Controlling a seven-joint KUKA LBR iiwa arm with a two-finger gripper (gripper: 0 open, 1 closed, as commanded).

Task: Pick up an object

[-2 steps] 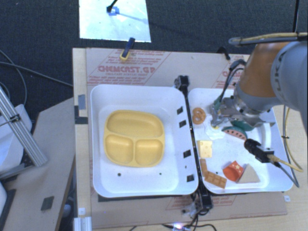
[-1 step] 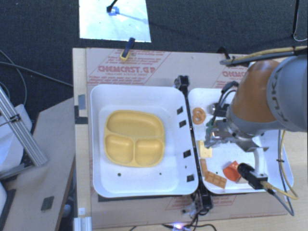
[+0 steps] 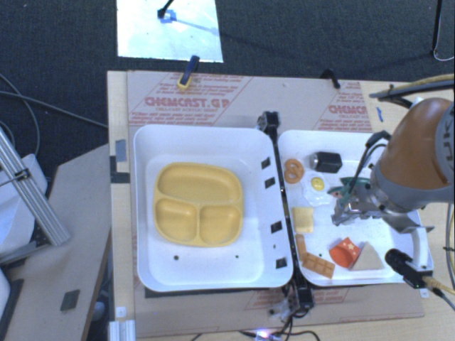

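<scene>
The right bin [image 3: 398, 137] holds several small items: a pretzel [image 3: 293, 168], a black block [image 3: 327, 162], a fried egg [image 3: 317, 185], a pale yellow cheese slice [image 3: 303, 219], a brown waffle bar [image 3: 317, 264], an orange-red piece [image 3: 345, 252] and a tan wedge [image 3: 370, 258]. My gripper [image 3: 344, 212] hangs low over the middle of this bin, right of the egg and cheese and above the orange-red piece. The fingers point left and down, and I see nothing between them.
The left bin [image 3: 142, 190] carries a yellow divided tray [image 3: 197, 203]. A black clip rail [image 3: 279, 190] runs between the bins. The arm's grey and orange body [image 3: 419, 155] covers the right bin's right side. A blue-yellow tool [image 3: 188, 72] lies on the cardboard behind.
</scene>
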